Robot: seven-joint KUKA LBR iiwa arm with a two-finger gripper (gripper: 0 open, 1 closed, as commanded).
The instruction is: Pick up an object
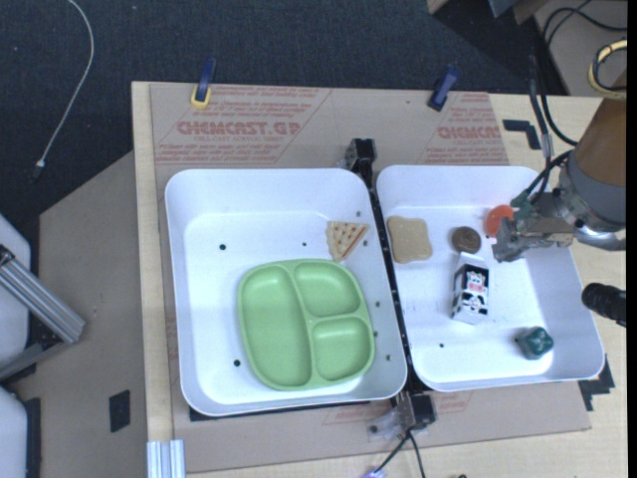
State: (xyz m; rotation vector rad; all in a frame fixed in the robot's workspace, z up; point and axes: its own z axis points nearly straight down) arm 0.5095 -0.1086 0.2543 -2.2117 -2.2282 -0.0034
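Two shallow white bins point(199, 217) are sitting on a cardboard-covered bench point(299, 118), dark carpet point(249, 18) lying at twelve o'clock. Whether the grey gripper point(513, 235) is holding its fingers apart or together, I cannot tell.

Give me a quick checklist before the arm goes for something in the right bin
1. Gripper over the right bin: ok.
2. Holding anything: cannot tell.
3. Nearest targets, brown disc and orange piece, lying apart from each other: ok.
4. Milk carton has free space around it: ok.
5. Teal object away from the bin wall: not ok, it sits close to the rim.
6. Tan square lies flat: ok.
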